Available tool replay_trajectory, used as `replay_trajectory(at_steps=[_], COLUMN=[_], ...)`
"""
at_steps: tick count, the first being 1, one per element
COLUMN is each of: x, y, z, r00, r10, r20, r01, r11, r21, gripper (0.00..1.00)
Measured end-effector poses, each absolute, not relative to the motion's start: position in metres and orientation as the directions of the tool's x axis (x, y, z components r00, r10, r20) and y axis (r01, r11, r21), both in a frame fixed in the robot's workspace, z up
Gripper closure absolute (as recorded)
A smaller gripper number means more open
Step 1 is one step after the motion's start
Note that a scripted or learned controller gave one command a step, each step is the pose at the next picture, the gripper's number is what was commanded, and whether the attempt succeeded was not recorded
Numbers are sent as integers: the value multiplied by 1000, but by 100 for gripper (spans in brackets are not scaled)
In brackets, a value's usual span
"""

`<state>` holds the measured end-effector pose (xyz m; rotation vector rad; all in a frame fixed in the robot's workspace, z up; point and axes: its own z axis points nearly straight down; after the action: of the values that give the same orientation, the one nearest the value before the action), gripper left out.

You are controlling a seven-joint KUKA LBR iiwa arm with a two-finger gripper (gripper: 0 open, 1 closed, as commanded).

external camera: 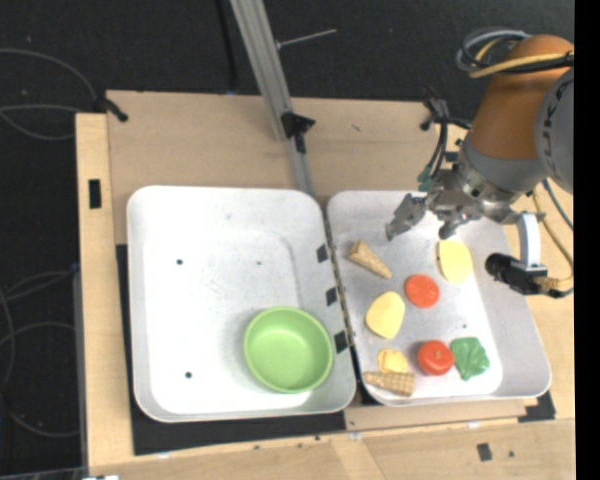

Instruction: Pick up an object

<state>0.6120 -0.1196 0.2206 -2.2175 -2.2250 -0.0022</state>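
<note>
My gripper (427,222) hangs over the back part of the right bin (510,313), fingers spread open with nothing between them. Below it in that bin lie a tan cone (369,260), a pale yellow oval piece (455,262), an orange-red round piece (422,290) and a yellow chip-like piece (385,314). Nearer the front edge sit a red tomato (435,357), a green leafy piece (469,357), a small yellow block (392,360) and a waffle cone (390,381). The pale yellow piece lies just right of the right finger.
The left bin (200,258) holds a green bowl (288,348) at its front right corner. A slanted metal post (265,68) rises behind the bins. A black fitting (515,271) sticks out at the right bin's right rim.
</note>
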Motion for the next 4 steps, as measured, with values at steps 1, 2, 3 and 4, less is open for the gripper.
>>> replay_trajectory(at_steps=[1, 2, 3, 4], x=[612, 618, 613, 612], y=[-120, -118, -123, -126], z=[221, 175, 132, 99], r00=[-3, -3, 2, 3], r10=[1000, 1000, 1000, 1000], r20=[2, -2, -3, -3], r01=[1000, 1000, 1000, 1000], r11=[3, 3, -2, -3], r21=[1, -4, -3, -2], gripper=[0, 0, 0, 0])
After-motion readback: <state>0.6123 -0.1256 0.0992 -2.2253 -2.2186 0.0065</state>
